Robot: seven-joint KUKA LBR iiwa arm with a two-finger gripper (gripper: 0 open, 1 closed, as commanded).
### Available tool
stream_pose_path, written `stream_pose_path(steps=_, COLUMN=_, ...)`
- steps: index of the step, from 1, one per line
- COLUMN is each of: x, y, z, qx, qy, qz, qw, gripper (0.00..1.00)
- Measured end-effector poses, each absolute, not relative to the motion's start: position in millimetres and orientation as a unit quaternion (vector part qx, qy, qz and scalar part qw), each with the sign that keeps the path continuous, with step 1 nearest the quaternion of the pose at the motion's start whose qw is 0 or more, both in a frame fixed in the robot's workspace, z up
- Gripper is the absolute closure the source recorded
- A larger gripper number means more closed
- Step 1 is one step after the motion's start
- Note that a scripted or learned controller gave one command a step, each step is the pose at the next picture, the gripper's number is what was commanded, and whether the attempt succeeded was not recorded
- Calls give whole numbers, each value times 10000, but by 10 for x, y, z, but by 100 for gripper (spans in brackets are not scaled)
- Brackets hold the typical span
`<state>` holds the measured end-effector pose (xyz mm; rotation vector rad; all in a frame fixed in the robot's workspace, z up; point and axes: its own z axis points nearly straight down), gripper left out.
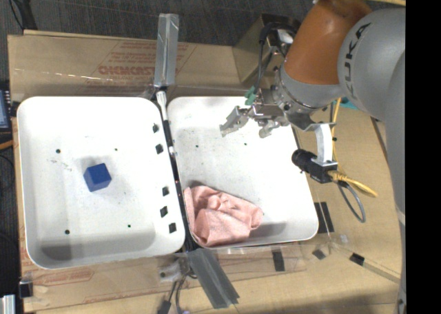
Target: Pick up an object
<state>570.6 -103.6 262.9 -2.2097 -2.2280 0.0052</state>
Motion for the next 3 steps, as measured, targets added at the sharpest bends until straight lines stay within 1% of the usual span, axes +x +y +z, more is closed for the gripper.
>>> stream_pose_path(steps=1, x=5190, y=-1341, z=3044, qx=-7070, qy=-7072, qz=6, qw=7, gripper=0)
stream_pose_path(steps=2, x=5003, y=-766, z=1932, qx=-7591, qy=-6510, qz=25, qw=27, gripper=0)
stream_pose_path(steps=3, x=4985, y=-1059, z=914, qx=-7051, qy=-7091, qz=3, qw=12, gripper=0)
